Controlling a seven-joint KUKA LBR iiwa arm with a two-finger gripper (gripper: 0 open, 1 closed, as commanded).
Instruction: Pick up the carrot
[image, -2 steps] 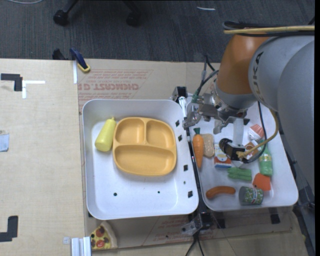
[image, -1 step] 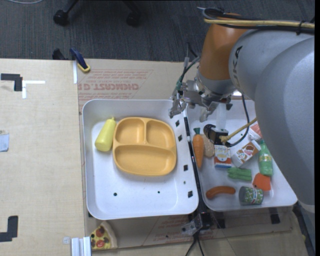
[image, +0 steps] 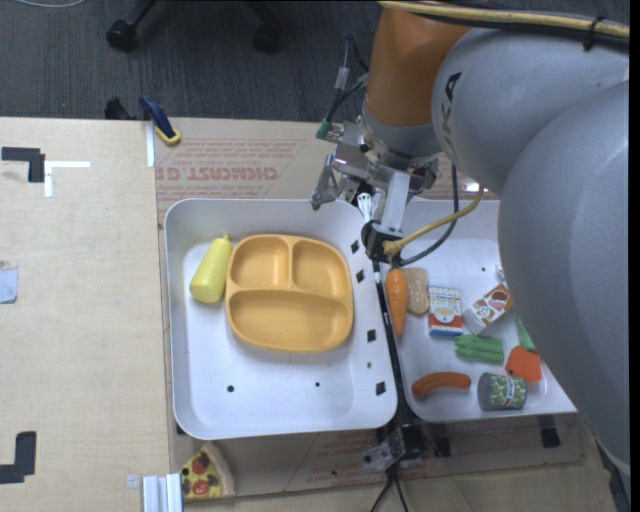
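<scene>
Left bin (image: 190, 400): smooth yellow bottle shape (image: 210, 270) touching a glossy orange three-part plate (image: 290, 292). Over the bins' shared wall: metal gripper (image: 345, 185), opening impossible to tell. Tapered carrot (image: 396, 300) inside right bin (image: 430, 350), just below gripper, seemingly apart.

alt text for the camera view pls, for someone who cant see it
The orange carrot lies by the left wall of the right bin. The arm's pincer hangs over the bins' far edge; the left bin holds a yellow divided plate.
</scene>
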